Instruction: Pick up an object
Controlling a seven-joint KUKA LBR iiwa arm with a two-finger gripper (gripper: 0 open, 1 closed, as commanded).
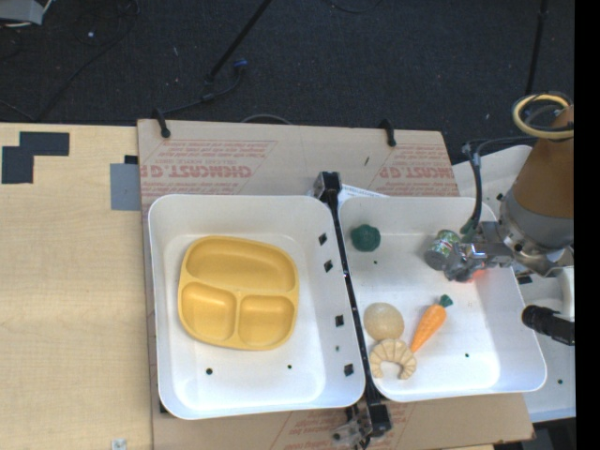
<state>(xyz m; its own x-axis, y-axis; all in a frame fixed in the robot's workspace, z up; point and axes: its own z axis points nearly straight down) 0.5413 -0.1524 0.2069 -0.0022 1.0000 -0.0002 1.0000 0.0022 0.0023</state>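
The right bin holds a dark green ball near its far left corner, a beige round bun, a croissant just in front of the bun, and an orange carrot with a green top lying at a slant. My gripper reaches in from the right and hangs low over the far right part of this bin, apart from the carrot and the ball. A small red thing shows right beside the metal gripper head; whether it is held is unclear.
The left bin carries a yellow divided plate. A black divider runs between the two bins. The arm's grey and orange body stands over the right bin's right edge. Cardboard lies under both bins.
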